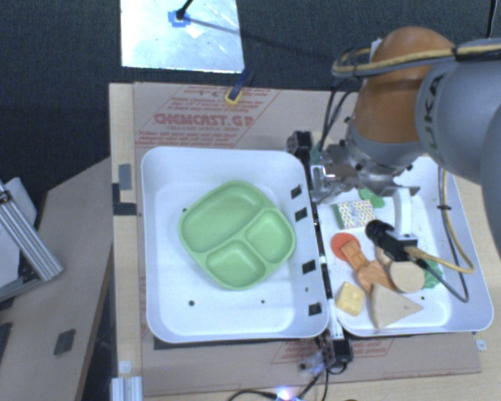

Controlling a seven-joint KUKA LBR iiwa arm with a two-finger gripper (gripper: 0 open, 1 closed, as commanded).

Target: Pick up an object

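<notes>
Your gripper [351, 187] hangs low over the far end of the right bin [476, 303], tucked under the grey wrist, so you cannot tell whether it is spread or closed. The things to pick lie just in front of it: a flat dotted card [353, 214], a smooth orange-red disc [344, 244], a tan wooden piece [366, 269], a yellow block [349, 298] and a pale triangular wedge [394, 310]. The arm hides much of that bin's far half. In the left bin [163, 224] you have a glossy green three-compartment plate [236, 234].
</notes>
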